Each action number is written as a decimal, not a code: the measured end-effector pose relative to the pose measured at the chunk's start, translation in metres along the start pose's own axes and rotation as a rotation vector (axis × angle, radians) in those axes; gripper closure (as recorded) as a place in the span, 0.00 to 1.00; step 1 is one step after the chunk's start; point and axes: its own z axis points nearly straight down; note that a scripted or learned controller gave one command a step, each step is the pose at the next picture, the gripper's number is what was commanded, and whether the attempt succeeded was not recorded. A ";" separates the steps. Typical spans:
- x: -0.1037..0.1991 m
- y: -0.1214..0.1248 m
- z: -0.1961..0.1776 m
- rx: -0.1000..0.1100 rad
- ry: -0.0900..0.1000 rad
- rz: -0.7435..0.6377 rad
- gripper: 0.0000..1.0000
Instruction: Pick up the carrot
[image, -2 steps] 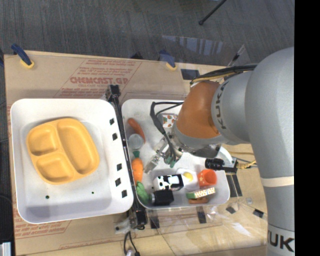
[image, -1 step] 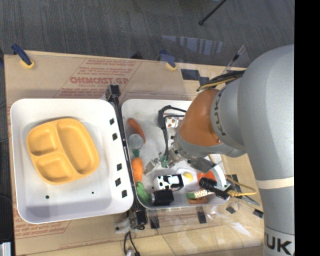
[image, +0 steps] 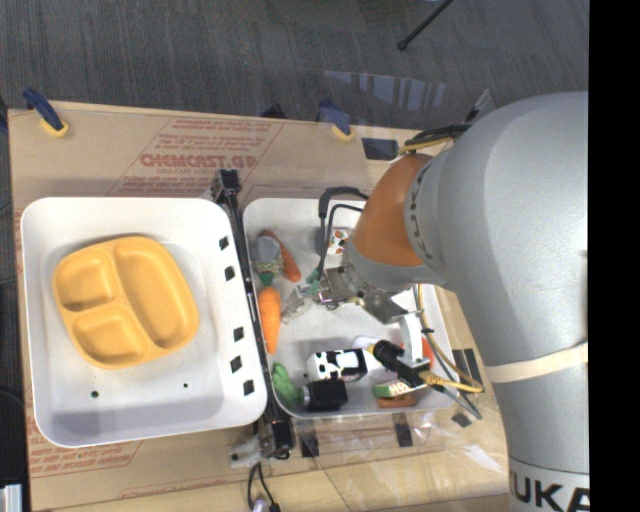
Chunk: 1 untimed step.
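Carrot (image: 269, 314), long and orange, lies along the right white plastic bin's (image: 300, 214) nine-o'clock wall. Metal two-finger end effector (image: 303, 297) hovers just beside it at three o'clock, its state unclear.

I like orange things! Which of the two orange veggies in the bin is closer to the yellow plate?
The carrot lying along the bin's left wall, its green top toward the near edge. The other orange piece sits farther back.
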 end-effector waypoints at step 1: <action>0.053 0.079 -0.107 -0.015 0.002 0.115 0.00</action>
